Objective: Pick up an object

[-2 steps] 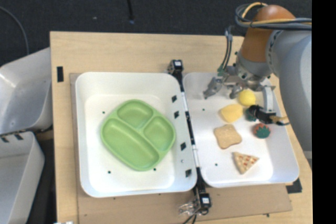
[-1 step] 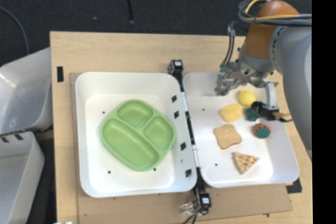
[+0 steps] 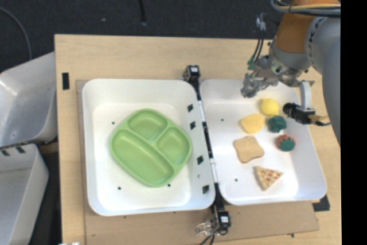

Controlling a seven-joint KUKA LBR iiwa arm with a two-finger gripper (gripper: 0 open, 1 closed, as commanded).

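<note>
you are looking down at a wooden table that carries two white bins side by side. the left bin holds a green divided plate, lying flat near its middle. the right bin holds the small things you could pick: a yellow ball near the back, a yellow block just in front of it and to its left, a dark green piece beside that block, a red and green piece a little nearer the front, a slice of toast toward the middle, and a pizza wedge closest to the front edge. the arm comes in from the right with its orange band high up. the gripper hangs over the back of the right bin, near the yellow ball but apart from it. you cannot tell from this angle how its jaws stand, and nothing shows between them.
</note>
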